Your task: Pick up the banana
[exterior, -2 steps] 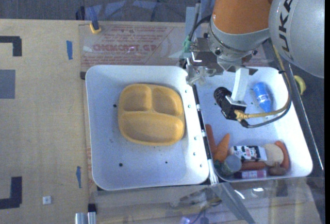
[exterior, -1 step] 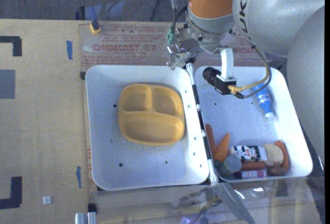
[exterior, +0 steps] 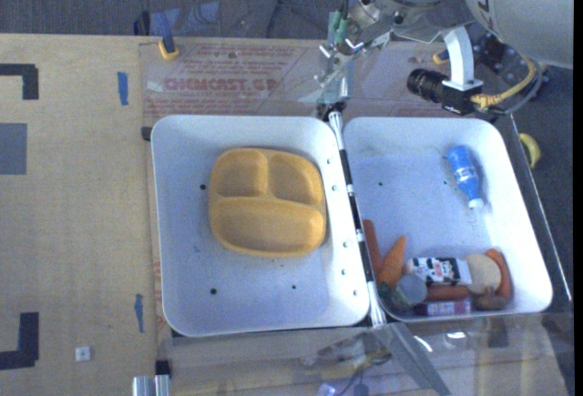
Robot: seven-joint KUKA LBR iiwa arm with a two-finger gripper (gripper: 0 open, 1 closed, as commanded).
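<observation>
Probably the banana (exterior: 528, 149): a small yellow curved shape just outside the right-hand rim of the right bin (exterior: 401, 176), near its far corner, mostly cut off by the rim and too small to name with certainty. No other banana-like yellow among the bin's contents. Likely light, smooth-skinned and a little slippery, firm enough for a moderate squeeze but easily bruised if real, harder and slicker if a plastic toy. Best taken across the narrow width at mid-length, with the jaws set square to the curve and not at a tapering end; awkward here, with the rim tight beside it. Inside the right bin, a blue bottle (exterior: 465, 174) nearest the yellow shape, then along the near wall 1 orange carrot (exterior: 393, 259), a small black-and-white carton (exterior: 439, 270) and other clutter packed together. In the left bin (exterior: 182, 203), 1 yellow divided tray (exterior: 268, 201), upside down by the look of it. Well apart from the banana, the gripper (exterior: 332, 92) above the far end of the divide between the 2 bins; cannot tell whether open or closed.
</observation>
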